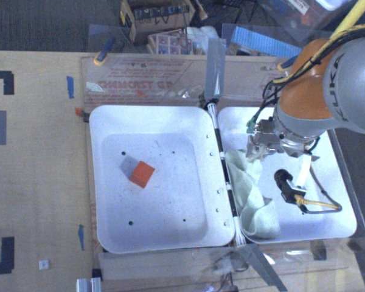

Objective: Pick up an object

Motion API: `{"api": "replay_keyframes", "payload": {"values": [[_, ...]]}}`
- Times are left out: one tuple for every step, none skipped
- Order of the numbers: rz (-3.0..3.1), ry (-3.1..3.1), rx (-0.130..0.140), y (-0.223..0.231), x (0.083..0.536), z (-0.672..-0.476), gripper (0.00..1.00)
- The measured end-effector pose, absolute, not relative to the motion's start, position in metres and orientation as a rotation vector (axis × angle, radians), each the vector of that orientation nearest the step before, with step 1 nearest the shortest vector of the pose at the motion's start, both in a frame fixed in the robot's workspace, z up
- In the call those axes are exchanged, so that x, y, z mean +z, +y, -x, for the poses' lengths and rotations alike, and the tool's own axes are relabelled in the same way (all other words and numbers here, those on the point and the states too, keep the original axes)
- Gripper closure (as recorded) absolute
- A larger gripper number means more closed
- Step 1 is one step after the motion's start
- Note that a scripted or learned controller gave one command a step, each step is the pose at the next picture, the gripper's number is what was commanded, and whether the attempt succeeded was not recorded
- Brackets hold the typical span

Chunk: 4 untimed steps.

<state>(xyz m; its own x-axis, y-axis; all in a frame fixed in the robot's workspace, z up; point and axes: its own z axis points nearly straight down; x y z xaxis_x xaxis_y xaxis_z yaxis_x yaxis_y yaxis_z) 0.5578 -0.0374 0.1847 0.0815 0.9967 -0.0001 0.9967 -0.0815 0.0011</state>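
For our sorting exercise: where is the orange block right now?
The orange block lies in the left bin, left of centre on its floor, apart from the hand over the right bin.

A wooden bench (36, 181) runs under two white bins. The left bin (109, 224) and the right bin (344, 221) sit side by side, rims touching along the middle seam. Black square marks (3, 83) sit on the bench at 9 o'clock of the bins. Short blue tape strips (70, 87) stick to the wood near the left bin's 10 o'clock corner. At 12 o'clock, beyond the bench, stands an open cardboard box (155, 11), and just right of it lies what may be a blue foam pad (258, 41), partly blurred.
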Motion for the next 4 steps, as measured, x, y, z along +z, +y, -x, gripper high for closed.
{"api": "replay_keyframes", "payload": {"values": [[-2.044, 2.387, 0.0, -0.025, 0.214, -0.538, 1.0], [-1.451, 2.779, 0.003, -0.037, 0.249, -0.53, 1.0], [-1.743, 2.608, 0.003, -0.003, 0.223, -0.577, 1.0], [-1.43, 2.797, 0.001, -0.023, 0.24, -0.543, 1.0]]}}
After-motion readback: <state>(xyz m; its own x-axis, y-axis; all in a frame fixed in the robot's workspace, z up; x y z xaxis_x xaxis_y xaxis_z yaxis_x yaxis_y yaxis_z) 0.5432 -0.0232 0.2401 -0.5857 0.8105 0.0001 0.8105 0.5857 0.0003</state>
